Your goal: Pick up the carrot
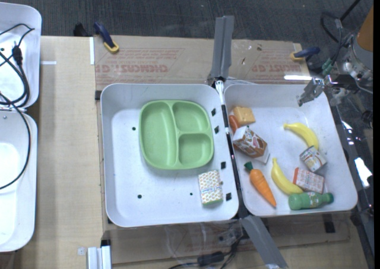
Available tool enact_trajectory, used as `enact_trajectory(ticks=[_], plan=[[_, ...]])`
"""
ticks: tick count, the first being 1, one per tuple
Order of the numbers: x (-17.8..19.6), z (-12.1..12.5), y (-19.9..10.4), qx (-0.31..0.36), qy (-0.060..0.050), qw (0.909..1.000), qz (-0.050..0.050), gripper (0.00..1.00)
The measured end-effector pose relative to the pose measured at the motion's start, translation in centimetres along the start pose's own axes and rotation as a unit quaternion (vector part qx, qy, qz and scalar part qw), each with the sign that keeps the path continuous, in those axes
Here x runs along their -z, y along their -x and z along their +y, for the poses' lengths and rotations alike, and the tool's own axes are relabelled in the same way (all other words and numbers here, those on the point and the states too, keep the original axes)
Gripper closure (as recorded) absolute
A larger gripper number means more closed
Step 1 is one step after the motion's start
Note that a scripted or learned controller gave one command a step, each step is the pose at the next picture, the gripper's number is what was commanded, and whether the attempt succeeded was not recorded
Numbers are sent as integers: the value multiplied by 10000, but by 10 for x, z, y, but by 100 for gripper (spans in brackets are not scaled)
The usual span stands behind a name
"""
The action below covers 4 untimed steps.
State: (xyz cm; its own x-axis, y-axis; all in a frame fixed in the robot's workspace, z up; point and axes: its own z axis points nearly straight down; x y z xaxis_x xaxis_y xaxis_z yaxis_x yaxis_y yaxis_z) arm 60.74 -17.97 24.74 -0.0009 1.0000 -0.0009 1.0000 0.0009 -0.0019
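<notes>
The carrot (262,186) is orange with a small green top. It lies near the front left of the right bin (341,143), pointing toward the front edge. My gripper (310,91) hangs over the bin's far right corner, well away from the carrot, and nothing shows in it. The arm enters from the right edge of the view.
Around the carrot lie a patterned carton (250,142), an orange block (242,115), two bananas (303,134) (284,179), two small cartons (313,159) (310,180) and a green bottle (310,201). The left bin (119,167) holds a green divided plate (176,134) and a speckled box (210,188).
</notes>
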Motion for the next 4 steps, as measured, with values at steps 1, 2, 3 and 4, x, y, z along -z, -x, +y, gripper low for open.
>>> enact_trajectory(ticks=[1,2,3,4], plan=[[-90,-7,-56,564,-6,9984,3,0],[-89,-11,-49,-201,6,9998,1,0],[-157,-75,-56,-1323,-15,9912,5,0],[-156,-130,-77,-121,-1,9999,0,0]])
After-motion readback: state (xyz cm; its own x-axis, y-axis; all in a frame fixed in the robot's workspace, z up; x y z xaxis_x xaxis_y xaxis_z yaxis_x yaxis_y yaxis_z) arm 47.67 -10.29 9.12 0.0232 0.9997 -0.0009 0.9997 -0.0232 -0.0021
